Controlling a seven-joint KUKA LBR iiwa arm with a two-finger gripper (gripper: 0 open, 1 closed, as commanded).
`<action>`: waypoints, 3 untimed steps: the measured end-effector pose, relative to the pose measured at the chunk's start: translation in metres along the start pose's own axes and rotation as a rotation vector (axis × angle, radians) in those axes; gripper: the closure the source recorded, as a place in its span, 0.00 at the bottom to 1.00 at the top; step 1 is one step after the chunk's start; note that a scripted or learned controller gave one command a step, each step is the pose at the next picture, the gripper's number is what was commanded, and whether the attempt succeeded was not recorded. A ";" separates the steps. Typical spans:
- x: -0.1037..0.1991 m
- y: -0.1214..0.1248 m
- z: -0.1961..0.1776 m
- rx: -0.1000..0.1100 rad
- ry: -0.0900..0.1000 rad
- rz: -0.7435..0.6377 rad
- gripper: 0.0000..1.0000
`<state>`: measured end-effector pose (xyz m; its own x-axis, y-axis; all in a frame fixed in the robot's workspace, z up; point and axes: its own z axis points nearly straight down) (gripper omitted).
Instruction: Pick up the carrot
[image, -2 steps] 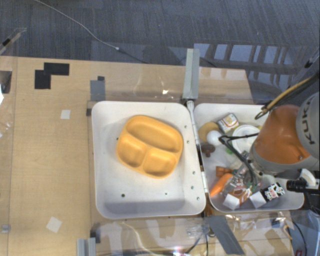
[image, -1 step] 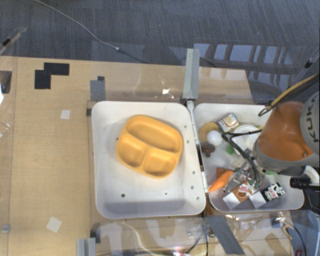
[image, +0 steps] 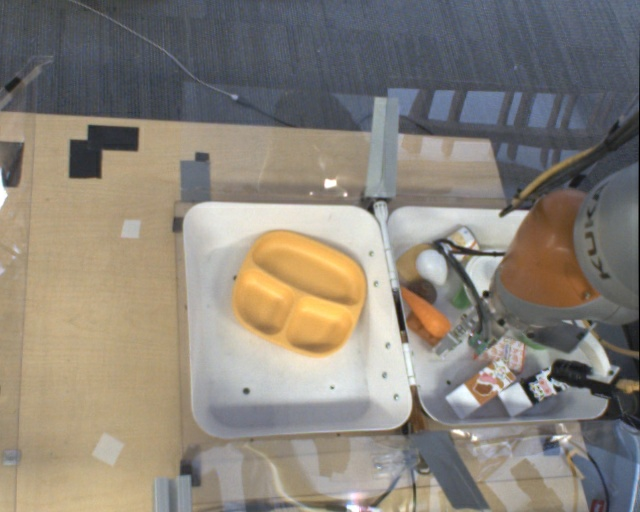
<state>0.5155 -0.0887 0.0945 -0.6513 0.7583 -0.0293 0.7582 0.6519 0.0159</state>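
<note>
The orange carrot (image: 427, 315) lies in the right bin (image: 437, 405), near its left wall, pointing up-left. My gripper (image: 466, 331) hangs low in the same bin, just right of the carrot's thick end, under the orange wrist band (image: 545, 265). The arm covers most of it. Nothing shows between the fingers.
A yellow three-compartment plate (image: 300, 290) sits in the left bin (image: 215, 330). Around the carrot in the right bin lie a white egg-like ball (image: 431, 266), a brown item (image: 420, 292), a small can (image: 462, 239) and several small packets (image: 490, 380).
</note>
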 end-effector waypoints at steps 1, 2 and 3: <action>0.067 0.037 -0.093 0.014 0.023 0.281 1.00; 0.067 0.036 -0.092 0.016 0.024 0.283 0.00; 0.029 -0.008 -0.091 0.019 0.023 0.367 0.00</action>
<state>0.4875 -0.0705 0.1845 -0.3361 0.9418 -0.0027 0.9418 0.3361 0.0028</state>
